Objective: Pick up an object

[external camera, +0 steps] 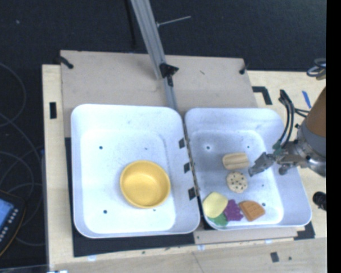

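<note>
In the right bin (216, 125) lie a tan bread roll (235, 161), a round speckled cookie (236, 181), a yellow-green piece (215, 204), a purple grape bunch (233, 210) and an orange wedge (252, 210). My gripper (260, 165) reaches in from the right and hovers just right of the bread roll and above the cookie. Nothing shows between its fingers. The arm's wrist (307, 152) sits over the bin's right rim.
A yellow bowl (144, 183) sits in the left bin (96, 129). A metal pole (150, 33) slants down from the top to the gap between the bins. Cables and a tablet (0, 218) lie off the bench at left.
</note>
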Robot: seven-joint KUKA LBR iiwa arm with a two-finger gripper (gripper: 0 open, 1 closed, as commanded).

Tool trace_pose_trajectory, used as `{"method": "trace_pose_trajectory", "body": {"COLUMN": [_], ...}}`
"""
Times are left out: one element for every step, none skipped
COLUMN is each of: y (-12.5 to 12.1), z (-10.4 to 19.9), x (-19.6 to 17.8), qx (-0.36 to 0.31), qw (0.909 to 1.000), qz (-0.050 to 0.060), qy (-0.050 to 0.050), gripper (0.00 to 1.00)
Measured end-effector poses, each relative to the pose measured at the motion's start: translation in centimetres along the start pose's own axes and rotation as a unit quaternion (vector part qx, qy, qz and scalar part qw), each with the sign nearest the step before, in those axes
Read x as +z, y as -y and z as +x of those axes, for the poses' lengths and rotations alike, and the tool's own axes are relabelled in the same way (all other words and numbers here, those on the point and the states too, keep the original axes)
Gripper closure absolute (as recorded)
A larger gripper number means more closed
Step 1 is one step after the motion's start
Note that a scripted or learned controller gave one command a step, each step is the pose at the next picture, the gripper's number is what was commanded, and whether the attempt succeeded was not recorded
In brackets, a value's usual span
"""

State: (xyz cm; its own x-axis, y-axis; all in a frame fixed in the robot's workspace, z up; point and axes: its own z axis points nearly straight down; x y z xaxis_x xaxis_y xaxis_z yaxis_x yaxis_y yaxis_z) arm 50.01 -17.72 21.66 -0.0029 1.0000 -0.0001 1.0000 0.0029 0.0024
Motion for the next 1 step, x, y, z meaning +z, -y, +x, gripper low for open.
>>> {"method": "trace_pose_trajectory", "body": {"y": [0.00], "z": [-0.02], "x": [0.00], "qx": [0.001], "qw": [1.0000], "qz": [0.000], "qy": [0.000], "gripper": [0.00]}}
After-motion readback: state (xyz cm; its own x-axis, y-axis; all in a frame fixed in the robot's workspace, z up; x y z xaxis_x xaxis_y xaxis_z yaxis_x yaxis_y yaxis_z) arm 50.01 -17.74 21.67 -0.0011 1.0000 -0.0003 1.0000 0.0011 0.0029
